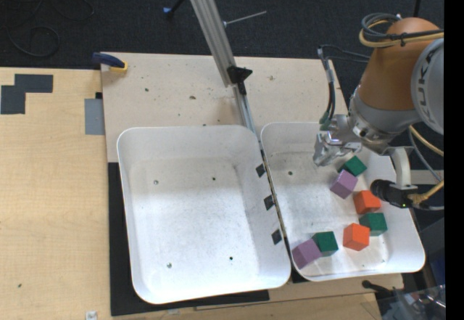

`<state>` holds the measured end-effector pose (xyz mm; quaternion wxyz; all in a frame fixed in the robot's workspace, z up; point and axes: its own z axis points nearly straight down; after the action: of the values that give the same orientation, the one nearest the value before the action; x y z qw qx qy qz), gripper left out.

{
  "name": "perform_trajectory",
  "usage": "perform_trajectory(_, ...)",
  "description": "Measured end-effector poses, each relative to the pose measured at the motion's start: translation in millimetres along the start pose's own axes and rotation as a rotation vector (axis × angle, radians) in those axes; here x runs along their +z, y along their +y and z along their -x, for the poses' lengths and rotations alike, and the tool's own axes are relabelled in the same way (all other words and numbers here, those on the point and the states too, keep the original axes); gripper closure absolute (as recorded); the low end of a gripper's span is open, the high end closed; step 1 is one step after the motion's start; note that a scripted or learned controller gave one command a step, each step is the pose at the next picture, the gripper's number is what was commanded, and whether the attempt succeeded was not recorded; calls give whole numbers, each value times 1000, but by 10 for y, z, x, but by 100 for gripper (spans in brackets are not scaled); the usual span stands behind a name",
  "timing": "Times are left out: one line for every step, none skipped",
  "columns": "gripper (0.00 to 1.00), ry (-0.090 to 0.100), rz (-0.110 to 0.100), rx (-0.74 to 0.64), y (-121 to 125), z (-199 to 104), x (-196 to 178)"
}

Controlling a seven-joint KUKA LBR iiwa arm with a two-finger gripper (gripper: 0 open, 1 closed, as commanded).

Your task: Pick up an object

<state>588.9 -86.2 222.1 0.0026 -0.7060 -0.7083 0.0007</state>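
Several small blocks lie in the right bin (297, 181). A green block (355, 165) and a purple block (344, 183) sit near its middle right. Below them are an orange block (366, 202), a green block (375, 223) and another orange block (356, 236). Near the front edge a green block (326, 241) rests beside a purple block (306, 252). My gripper (330, 149) hangs over the upper part of this bin, just left of the upper green block and above the purple one. I see nothing held in it.
The left bin (145, 166) adjoins the right one along a divider with black clips (267, 201). A slanted aluminium bar (217, 43) rises behind the bins. Black cables (395, 195) trail at the right bin's edge.
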Motion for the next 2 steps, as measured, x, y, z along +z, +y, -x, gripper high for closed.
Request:
perform_trajectory(100, 0, -1, -1, -72, -487, 94)
perform_trajectory(100, 0, 1, -2, -180, -1006, -34)
